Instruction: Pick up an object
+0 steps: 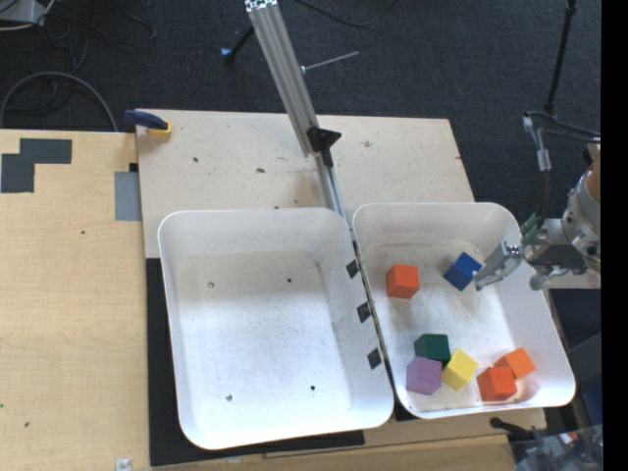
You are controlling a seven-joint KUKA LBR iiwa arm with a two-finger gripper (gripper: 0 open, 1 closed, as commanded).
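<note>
Pale wooden table (69, 292) on dark carpet (442, 57), bearing two white bins. Right bin (549, 337) holds cubes: blue cube (461, 271) toward 1 o'clock, orange cube (402, 281) left of it, others clustered near 5 o'clock. Gripper (496, 268) enters from 3 o'clock, just beside the blue cube; whether its jaws are parted cannot be told.

Grey wrist, silvery metal fingers (496, 268)
</note>
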